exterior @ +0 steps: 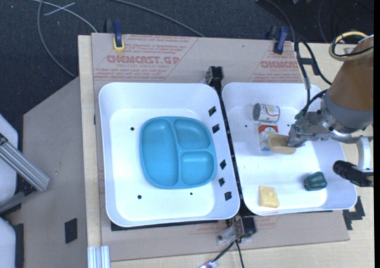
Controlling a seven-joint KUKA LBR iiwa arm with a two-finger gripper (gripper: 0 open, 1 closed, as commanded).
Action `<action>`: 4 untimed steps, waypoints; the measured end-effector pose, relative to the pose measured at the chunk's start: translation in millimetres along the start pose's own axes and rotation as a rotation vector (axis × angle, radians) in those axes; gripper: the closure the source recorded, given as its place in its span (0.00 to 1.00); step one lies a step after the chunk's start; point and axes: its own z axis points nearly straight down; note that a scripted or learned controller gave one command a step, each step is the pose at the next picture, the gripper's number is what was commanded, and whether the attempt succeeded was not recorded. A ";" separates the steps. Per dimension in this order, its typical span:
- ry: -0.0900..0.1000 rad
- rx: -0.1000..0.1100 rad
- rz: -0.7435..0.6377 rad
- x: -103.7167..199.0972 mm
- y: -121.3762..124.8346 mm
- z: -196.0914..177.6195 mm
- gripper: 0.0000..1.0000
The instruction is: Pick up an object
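From above, the left bin (113, 142) is holding a blue divided plate (177, 151), while the right bin (249, 175) is holding a small can (266, 112) lying on its side, a yellow block (268, 196), a dark green object (315, 181), a red-and-white packet (268, 136) and a tan object (281, 145). The gripper (300, 134) is reaching in over the tan object, which is lying with its long axis roughly left to right beside the packet. How wide the gripper is set cannot be told.

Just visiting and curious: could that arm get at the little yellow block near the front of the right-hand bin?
Probably yes. The yellow block lies by itself on the right bin's floor, nothing over it, and the gripper is in that same bin.
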 end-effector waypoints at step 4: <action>0.005 0.011 -0.005 164.0 15.5 -43.0 1.00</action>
